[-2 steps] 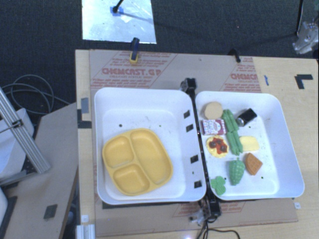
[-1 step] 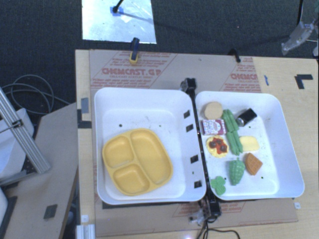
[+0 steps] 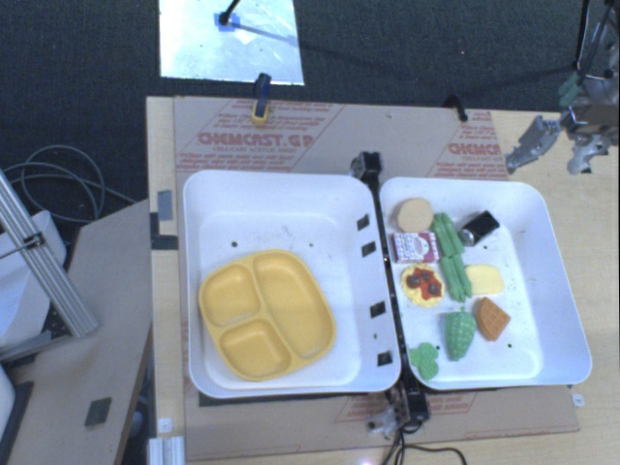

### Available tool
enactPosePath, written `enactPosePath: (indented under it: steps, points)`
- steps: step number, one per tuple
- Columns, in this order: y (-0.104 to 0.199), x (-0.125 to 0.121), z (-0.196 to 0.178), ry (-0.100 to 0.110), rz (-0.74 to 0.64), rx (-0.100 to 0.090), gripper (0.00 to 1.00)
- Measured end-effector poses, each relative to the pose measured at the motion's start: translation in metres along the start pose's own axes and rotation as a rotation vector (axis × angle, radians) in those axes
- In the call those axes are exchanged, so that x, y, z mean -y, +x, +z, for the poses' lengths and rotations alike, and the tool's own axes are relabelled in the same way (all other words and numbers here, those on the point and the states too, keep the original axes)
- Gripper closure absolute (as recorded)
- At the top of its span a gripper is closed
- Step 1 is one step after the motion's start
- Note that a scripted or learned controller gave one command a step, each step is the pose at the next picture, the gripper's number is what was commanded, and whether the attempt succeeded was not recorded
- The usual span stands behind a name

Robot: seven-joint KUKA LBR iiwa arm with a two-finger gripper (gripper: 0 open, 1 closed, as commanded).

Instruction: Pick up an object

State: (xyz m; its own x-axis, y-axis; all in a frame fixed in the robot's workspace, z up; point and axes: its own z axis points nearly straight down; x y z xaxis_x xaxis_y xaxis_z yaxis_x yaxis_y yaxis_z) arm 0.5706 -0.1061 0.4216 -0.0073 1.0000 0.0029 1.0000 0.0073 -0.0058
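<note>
My gripper (image 3: 555,153) hangs above the bench past the far right corner of the right bin (image 3: 562,260), open with nothing between its fingers. The right bin holds several toy foods. A round tan bun (image 3: 415,213) lies by a red and white carton (image 3: 415,248). A long green pod (image 3: 447,244) runs beside a small black object (image 3: 478,227). Below them are a yellow disc with red topping (image 3: 422,286), a pale yellow block (image 3: 484,280), an orange wedge (image 3: 492,319), a bumpy green vegetable (image 3: 458,335) and a small green piece (image 3: 423,359).
The left bin (image 3: 281,201) holds a yellow divided plate (image 3: 266,313). Black clips line the seam between the bins. A cardboard sheet (image 3: 291,134) lies under both bins, with a yellow-handled clamp (image 3: 261,100) at its far edge.
</note>
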Motion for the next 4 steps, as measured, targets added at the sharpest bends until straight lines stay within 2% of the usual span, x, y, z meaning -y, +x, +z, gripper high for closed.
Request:
enactPosePath:
  steps: [1, 2, 3, 4]
  points:
    - [0.063, -0.031, -0.019, -0.012, -0.004, 0.002, 0.00]
    - [0.109, 0.012, -0.001, -0.005, -0.001, 0.002, 0.00]
    - [0.135, 0.058, 0.001, -0.007, 0.001, 0.002, 0.00]
    - [0.134, 0.056, -0.010, -0.013, -0.003, 0.002, 1.00]
